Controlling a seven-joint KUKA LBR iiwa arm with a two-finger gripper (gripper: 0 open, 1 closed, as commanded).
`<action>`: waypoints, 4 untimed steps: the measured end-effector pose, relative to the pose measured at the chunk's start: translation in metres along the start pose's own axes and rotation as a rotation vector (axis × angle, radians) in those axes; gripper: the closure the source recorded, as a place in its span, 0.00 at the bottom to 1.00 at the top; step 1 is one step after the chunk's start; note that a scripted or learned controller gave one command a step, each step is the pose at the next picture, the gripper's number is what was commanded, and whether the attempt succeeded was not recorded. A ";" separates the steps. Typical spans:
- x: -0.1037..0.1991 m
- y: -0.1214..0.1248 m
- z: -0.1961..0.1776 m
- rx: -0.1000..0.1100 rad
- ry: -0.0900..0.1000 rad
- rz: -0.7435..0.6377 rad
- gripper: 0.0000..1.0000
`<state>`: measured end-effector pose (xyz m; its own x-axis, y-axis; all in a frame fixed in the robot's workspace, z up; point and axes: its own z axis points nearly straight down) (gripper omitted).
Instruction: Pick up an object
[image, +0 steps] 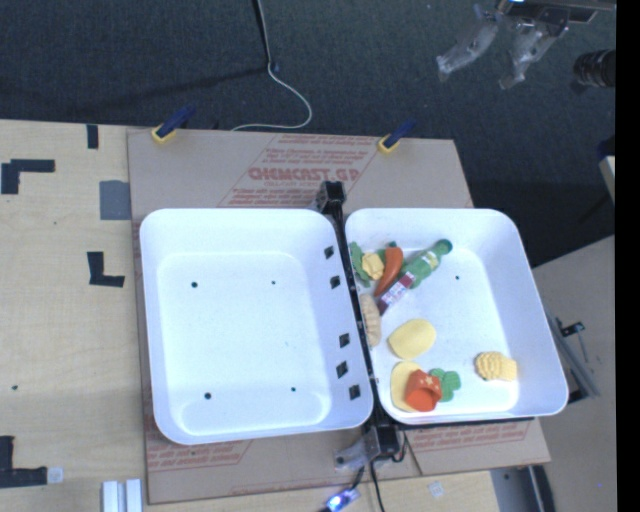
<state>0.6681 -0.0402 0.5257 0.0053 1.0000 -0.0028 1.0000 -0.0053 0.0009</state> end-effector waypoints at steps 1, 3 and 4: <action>0.038 -0.003 0.231 0.020 0.004 -0.007 1.00; 0.165 0.000 0.092 -0.014 0.006 -0.009 1.00; 0.166 -0.001 -0.016 -0.011 0.005 -0.009 1.00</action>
